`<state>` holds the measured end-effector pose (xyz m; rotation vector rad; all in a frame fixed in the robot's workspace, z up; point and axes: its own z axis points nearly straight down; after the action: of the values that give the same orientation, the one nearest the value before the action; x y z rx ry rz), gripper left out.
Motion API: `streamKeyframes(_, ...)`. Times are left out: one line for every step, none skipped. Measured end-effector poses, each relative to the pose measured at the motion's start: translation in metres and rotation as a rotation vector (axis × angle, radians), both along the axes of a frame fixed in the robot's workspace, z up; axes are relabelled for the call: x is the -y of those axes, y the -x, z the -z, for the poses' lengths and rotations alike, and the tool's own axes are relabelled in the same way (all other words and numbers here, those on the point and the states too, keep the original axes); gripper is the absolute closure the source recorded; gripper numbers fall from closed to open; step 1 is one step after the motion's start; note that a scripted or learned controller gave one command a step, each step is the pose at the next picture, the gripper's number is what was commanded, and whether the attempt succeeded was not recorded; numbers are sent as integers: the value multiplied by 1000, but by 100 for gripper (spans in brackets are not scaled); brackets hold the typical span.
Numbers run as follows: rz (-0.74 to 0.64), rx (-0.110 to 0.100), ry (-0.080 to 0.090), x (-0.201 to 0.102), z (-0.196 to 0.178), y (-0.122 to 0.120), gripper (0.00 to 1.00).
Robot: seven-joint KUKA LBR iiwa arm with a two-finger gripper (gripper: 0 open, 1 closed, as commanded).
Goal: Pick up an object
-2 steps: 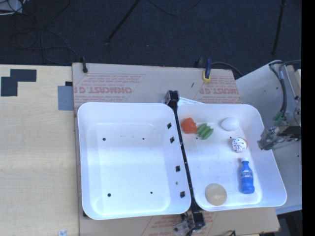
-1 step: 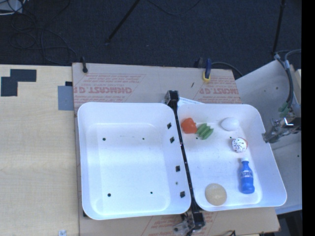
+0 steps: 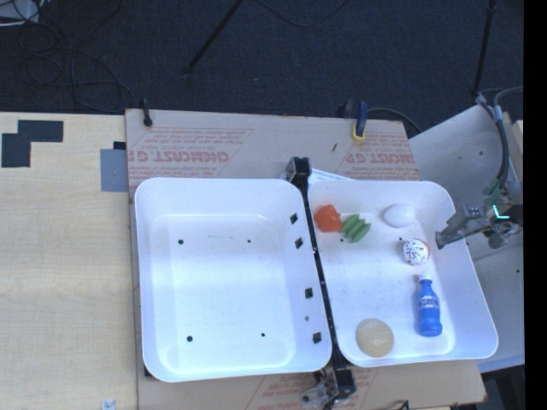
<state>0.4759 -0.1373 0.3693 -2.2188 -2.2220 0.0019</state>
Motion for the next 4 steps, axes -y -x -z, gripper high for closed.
streamKeyframes(5, -8, -2, 39, 99, 1, 0)
streamKeyframes(4, -6, -2, 77, 150, 2, 0)
streamKeyframes(1, 0, 0, 77, 144, -7, 0)
streamKeyframes(0, 4, 1, 74, 105, -8, 0)
